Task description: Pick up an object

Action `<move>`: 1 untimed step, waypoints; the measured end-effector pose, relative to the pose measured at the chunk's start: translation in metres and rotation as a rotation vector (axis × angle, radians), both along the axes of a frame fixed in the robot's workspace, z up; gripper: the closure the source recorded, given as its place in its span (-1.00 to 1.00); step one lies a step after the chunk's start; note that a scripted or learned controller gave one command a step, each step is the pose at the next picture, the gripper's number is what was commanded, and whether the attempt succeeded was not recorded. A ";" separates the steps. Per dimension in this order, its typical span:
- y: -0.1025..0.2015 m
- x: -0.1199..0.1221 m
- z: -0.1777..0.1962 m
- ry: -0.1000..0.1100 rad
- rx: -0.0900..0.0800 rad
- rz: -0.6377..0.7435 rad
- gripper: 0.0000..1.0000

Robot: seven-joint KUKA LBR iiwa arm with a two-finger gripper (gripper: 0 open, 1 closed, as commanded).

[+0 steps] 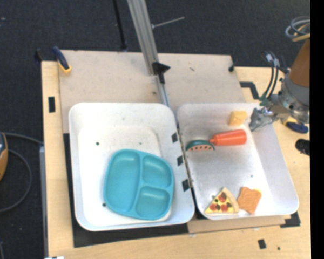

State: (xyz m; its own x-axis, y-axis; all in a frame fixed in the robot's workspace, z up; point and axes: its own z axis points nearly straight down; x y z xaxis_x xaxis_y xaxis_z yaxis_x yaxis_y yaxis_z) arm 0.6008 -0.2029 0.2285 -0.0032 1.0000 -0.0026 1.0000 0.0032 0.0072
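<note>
Objects for picking lie in the right bin (270, 161): a small yellow block (238, 117) near the bin's far right corner, an orange-handled brush (218, 140) with a teal head lying across the middle, its head close to the wall between the bins, and at the near edge a pizza-slice toy (222, 202) just beside an orange toast-shaped piece (249, 199). None of them is lifted; all rest on the bin floor.

The gripper (261, 117) hangs over the right bin's far right rim, just beside the yellow block and a little above the brush's handle end. Nothing is seen between its fingers, and whether the jaws are spread or closed cannot be told from this angle. The arm (297, 85) comes in from the right, its orange band at the frame's edge.

In the left bin (81, 123) a teal divided plate (139, 183) sits toward the near right corner. A grey aluminium post (143, 28) rises from the bench (108, 74) behind the bins.
</note>
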 end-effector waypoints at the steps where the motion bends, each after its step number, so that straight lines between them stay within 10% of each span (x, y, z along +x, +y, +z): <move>1: 0.000 0.002 0.066 -0.002 -0.001 0.000 1.00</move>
